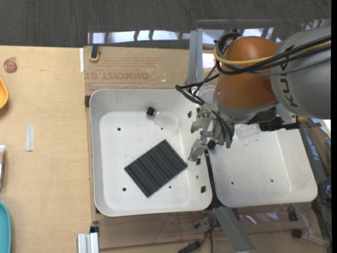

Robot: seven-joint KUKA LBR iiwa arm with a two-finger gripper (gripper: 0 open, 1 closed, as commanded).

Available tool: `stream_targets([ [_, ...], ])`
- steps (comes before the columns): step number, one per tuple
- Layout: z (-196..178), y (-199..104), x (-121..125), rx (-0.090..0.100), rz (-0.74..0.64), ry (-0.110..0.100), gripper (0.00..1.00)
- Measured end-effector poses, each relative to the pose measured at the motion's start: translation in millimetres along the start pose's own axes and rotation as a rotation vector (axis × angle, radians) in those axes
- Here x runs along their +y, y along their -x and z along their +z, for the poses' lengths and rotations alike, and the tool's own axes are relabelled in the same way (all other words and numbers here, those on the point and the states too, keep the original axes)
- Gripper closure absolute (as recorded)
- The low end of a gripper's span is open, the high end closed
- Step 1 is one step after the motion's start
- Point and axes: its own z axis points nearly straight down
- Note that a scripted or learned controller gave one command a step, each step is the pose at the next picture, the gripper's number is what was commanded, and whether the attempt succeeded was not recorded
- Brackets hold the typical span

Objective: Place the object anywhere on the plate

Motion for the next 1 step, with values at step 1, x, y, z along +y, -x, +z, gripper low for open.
stream_targets([
  [1,-14.9,18.2,30.0,-0.004,-0.414,0.002,0.0],
])
